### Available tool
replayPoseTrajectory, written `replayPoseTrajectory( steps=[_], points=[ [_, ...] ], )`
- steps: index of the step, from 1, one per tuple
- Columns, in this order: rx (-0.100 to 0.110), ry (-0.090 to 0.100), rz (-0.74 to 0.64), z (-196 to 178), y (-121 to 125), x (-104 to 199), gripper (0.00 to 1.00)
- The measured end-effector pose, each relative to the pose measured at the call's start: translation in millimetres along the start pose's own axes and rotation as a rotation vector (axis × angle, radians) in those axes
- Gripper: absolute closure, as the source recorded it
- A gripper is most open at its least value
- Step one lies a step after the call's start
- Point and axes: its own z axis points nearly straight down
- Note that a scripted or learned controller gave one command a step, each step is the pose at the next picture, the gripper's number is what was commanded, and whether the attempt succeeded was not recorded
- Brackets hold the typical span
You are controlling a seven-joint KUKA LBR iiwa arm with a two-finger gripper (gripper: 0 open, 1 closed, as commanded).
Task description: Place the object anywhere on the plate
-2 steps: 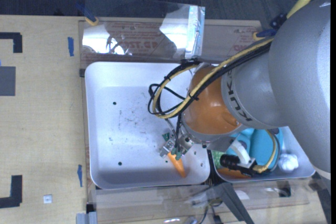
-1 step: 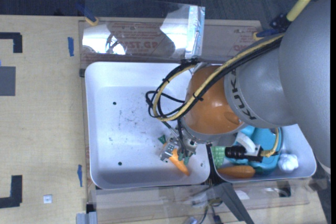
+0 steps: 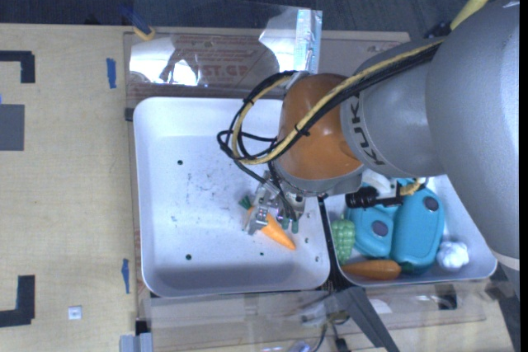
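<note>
Blue toy (image 3: 404, 228) in right bin (image 3: 474, 247)

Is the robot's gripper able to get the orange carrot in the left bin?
Probably yes. The gripper hangs right over the carrot, and nothing lies between them in the left bin.

Bright even light, glare on plastic sheet (image 3: 223, 62)

Jaws (image 3: 270, 214) low over orange carrot (image 3: 279, 236)
</note>
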Motion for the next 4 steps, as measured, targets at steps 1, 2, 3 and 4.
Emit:
replayPoseTrajectory(
  steps=[1,2,3,4],
  points=[
    [0.003,-0.005,0.015,-83,-3,46,1.0],
    [-0.008,-0.009,-0.018,-1,-9,3,1.0],
    [-0.016,-0.015,-0.311,-2,-10,47,1.0],
    [0.005,-0.007,-0.365,-99,-31,-37,1.0]
  ],
)
